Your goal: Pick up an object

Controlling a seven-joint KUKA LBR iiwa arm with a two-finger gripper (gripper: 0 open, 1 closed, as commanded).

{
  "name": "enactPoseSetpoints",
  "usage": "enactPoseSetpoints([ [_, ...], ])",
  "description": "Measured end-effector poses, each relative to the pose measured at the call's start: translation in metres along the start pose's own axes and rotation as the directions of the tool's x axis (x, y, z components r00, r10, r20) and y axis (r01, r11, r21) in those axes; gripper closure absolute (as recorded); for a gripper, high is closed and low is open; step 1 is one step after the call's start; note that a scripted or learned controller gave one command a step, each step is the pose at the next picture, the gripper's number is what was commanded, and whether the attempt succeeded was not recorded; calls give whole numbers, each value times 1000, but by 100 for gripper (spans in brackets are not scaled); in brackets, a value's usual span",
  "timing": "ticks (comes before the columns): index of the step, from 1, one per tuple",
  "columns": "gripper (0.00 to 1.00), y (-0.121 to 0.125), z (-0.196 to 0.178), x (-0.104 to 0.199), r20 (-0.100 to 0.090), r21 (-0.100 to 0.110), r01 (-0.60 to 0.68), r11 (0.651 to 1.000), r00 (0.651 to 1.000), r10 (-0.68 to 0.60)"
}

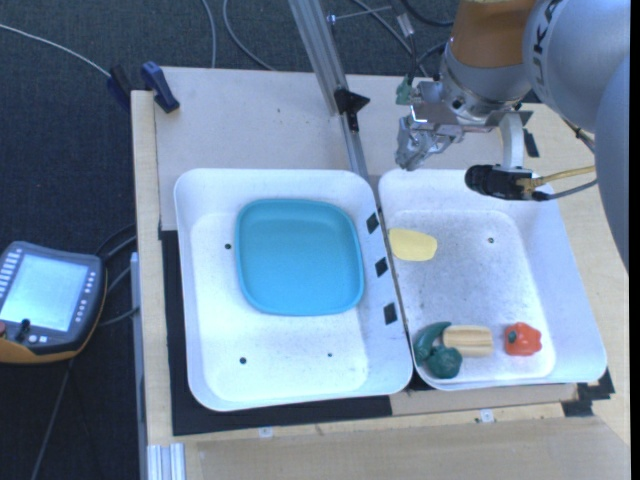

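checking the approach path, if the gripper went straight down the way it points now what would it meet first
Probably the back rim of the right white bin: the gripper hangs about over it, pointing down. Depth is unclear, so it might land on the bench just behind.

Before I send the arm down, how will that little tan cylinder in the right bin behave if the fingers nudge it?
The tan cylinder lies on its side, so it will probably roll when pushed across its length. It looks small and likely light, so a glancing touch may skid it. The green toy touching its left end may block it that way. The gripper hangs above the bin's far edge.
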State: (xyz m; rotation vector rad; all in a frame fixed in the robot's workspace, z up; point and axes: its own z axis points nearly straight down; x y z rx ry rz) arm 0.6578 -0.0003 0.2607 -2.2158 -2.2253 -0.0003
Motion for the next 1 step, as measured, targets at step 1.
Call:
enactPoseSetpoints([
  [1,100,-5,-4,52,0,-1,0,1000,1000,0],
])
